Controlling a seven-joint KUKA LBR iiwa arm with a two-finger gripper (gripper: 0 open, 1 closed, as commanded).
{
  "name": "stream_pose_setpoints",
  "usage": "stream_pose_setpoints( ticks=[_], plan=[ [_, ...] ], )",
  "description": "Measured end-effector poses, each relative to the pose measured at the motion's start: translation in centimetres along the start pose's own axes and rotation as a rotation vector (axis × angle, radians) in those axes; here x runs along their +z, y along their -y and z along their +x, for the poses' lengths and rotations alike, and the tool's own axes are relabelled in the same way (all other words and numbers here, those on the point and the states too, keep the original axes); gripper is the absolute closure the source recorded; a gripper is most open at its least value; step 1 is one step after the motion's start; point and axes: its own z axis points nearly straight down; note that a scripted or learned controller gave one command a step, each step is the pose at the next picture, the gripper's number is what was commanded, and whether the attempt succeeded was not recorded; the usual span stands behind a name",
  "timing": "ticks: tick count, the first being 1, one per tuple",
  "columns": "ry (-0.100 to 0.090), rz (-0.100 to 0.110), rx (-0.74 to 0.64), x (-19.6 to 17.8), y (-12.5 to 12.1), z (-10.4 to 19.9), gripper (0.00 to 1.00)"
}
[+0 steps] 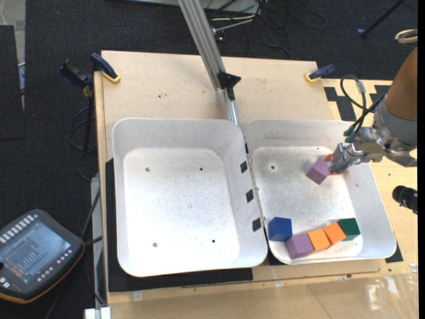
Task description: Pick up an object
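Handling the small purple cube [319, 171] should be simple: it looks light, rigid and matt, so flat opposite faces are the place to grip. It sits tilted in the right white bin [372, 198], toward the far right corner, touching the tip of the gripper [340, 161]. Whether the gripper is apart or clamped cannot be told (an orange bit shows beside it). The near rim is crowded by a blue cube [279, 228], a second purple block [299, 244], an orange block [319, 238] and a green block [348, 228]; the bin centre offers open room.
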Motion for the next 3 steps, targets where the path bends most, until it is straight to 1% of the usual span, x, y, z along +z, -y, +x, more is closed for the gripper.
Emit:
stream_pose_setpoints(
  ticks=[1, 2, 3],
  plan=[
    [-0.005, 0.007, -0.004, -0.3, 1.1, 5.4, 1.0],
    [-0.004, 0.006, -0.005, -0.5, 0.5, 10.9, 1.0],
    [-0.004, 0.007, -0.005, -0.3, 0.3, 16.9, 1.0]
  ],
)
